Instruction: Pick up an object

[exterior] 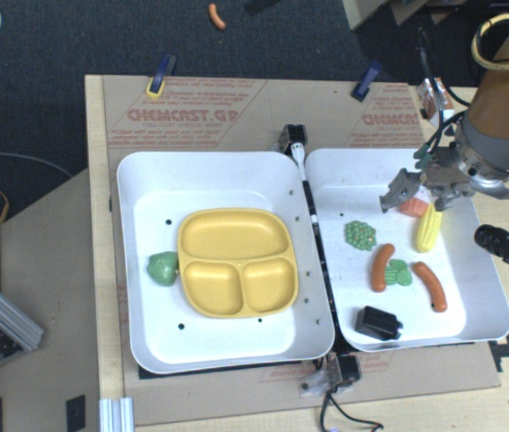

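Note:
My gripper point(421, 196) hangs over the back of the right bin point(479, 318), with its two dark fingers spread open. A small salmon-red piece point(414, 209) lies just below the gap between them, and I cannot tell whether they touch it. A yellow corn cob point(428, 229) lies right beside that piece. Further forward are a bumpy green item point(360, 235), an orange sausage point(380, 266), a small green piece point(399, 274), a second sausage point(431, 286) and a black block point(379, 322).
The left bin point(138, 205) holds a yellow divided plate point(236, 261) with a green lump point(162, 267) at its left side. A black ridge point(313, 232) separates the two bins. The arm's grey body point(497, 124) looms over the right bin's far right corner.

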Controlling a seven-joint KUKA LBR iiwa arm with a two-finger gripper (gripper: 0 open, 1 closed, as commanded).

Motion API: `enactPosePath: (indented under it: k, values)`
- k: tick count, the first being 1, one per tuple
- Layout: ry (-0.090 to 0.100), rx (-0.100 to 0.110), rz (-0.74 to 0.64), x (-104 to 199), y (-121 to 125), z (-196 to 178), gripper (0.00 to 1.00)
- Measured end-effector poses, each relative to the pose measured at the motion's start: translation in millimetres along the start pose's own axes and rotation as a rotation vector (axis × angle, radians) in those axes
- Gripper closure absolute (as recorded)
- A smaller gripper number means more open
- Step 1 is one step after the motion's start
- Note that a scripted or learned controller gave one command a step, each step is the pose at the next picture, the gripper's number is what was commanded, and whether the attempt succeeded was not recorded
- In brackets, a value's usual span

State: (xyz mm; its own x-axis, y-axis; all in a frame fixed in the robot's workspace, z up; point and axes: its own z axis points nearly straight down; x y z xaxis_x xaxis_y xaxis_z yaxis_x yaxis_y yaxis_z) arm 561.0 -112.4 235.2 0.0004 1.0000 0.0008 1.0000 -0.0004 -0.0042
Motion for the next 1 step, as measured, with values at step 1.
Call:
enactPosePath:
  k: [1]
  values:
    - [0.000, -0.004, -0.001, 0.0, 1.0, -1.7, 0.00]
